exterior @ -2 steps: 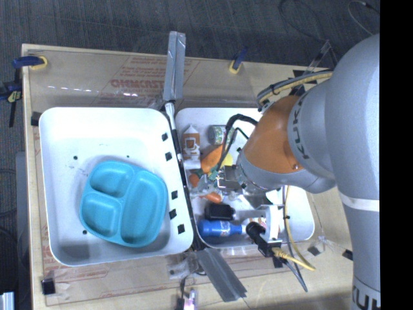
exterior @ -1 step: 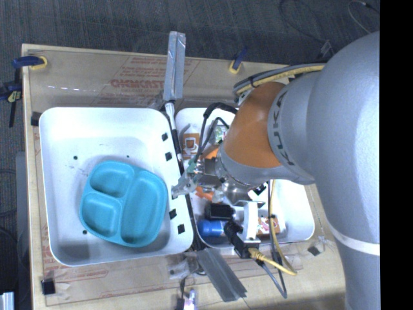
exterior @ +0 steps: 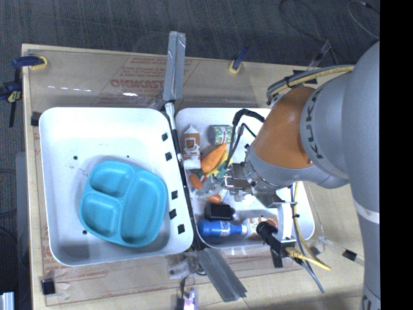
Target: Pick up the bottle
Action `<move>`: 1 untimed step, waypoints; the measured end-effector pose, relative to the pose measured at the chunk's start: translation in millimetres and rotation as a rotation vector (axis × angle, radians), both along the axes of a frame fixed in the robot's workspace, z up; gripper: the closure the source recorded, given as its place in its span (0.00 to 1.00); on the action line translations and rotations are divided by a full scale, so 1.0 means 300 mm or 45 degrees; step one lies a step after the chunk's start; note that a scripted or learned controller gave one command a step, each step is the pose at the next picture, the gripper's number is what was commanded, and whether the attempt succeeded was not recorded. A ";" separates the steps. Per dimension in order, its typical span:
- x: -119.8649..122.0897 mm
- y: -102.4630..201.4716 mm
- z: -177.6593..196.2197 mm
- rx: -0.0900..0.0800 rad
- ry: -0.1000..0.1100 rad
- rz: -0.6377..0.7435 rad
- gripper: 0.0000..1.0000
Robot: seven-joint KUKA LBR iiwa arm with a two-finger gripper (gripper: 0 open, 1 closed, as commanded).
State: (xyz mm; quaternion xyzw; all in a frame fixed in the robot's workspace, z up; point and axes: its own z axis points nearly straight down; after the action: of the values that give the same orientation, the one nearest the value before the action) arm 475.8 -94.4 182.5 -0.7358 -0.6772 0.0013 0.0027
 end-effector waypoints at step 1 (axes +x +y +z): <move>0.025 -0.021 -0.126 -0.014 -0.038 0.315 0.00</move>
State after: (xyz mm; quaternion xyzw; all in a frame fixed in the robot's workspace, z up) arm 483.5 -100.7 144.6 -0.6466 -0.7627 -0.0056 -0.0116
